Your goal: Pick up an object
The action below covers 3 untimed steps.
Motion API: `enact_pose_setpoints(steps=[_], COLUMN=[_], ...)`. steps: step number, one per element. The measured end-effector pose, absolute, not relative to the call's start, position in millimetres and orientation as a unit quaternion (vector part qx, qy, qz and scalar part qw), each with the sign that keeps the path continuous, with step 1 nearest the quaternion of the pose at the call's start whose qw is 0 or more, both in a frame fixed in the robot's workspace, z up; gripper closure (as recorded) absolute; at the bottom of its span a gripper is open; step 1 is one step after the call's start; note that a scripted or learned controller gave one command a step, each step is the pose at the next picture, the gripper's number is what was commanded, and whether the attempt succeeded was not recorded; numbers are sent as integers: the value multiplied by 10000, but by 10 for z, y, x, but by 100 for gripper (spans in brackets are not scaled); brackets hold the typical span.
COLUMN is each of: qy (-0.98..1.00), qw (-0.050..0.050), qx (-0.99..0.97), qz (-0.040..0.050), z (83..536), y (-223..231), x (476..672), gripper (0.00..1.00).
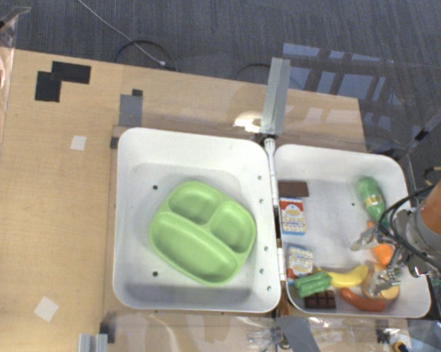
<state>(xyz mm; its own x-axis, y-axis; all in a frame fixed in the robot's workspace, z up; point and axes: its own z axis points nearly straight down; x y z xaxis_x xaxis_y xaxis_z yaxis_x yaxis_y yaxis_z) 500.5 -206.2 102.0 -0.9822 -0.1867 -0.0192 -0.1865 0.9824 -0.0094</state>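
My gripper is low in the right bin, near its right wall, and stands open. One metal finger lies to the left and the other to the lower right of a small orange object, which sits between them. Just below are a yellow banana and a red-orange pepper. A green bottle lies above the gripper, at the bin's upper right.
The right bin's left side holds a brown bar, a small carton, a packet, a green item and a chocolate piece. A green divided plate lies in the left bin.
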Motion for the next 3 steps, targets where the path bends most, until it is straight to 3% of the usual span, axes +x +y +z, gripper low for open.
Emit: enact_pose_setpoints(steps=[1, 2, 3], qy=[9967, 9963, 9985], qw=[73, 126, 100], qx=[-804, -844, -536], qz=[-40, -61, -17], z=[949, 1083, 2068], y=[-2056, -2043, -1575], x=[5143, 5184, 5500], gripper=[0, 100, 100])
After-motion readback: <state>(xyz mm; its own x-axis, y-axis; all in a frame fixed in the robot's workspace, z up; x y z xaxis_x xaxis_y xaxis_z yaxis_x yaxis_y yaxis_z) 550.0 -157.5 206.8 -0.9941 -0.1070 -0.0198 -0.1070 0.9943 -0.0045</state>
